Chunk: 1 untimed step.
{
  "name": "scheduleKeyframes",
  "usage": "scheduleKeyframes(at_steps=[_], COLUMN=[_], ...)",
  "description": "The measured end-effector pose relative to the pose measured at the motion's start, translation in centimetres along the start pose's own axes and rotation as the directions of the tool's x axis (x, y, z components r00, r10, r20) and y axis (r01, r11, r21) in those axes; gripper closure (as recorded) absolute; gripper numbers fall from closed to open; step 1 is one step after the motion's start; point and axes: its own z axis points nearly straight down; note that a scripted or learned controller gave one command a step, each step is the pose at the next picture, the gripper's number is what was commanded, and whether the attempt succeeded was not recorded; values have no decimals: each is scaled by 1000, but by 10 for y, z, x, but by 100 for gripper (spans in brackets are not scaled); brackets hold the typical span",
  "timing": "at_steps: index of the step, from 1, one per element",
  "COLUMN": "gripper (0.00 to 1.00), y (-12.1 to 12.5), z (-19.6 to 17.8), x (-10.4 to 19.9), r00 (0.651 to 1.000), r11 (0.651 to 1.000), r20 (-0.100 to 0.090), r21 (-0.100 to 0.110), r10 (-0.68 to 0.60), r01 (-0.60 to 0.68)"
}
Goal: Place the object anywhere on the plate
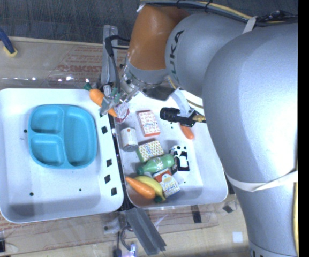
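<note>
A blue divided plate (63,135) lies in the left bin (15,197). My gripper (112,99) hangs over the divider between the two bins, near their far edge. An orange carrot (96,96) with a green top sits right against the gripper's left side, over the far right corner of the left bin. A second orange bit (111,112) shows just below the gripper. The arm hides how the carrot and the gripper meet.
The right bin (213,181) holds a patterned card box (148,123), a small can (128,137), a green box (150,149), a green bottle (157,164), a black-and-white item (181,159), another carrot (140,186), a banana (152,185) and an orange piece (187,132).
</note>
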Motion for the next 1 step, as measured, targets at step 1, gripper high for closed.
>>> scheduleKeyframes(at_steps=[1], gripper=[0], y=[0], z=[0], x=[0], r00=[1000], r11=[1000], r20=[0], r21=[0], r10=[0], r01=[0])
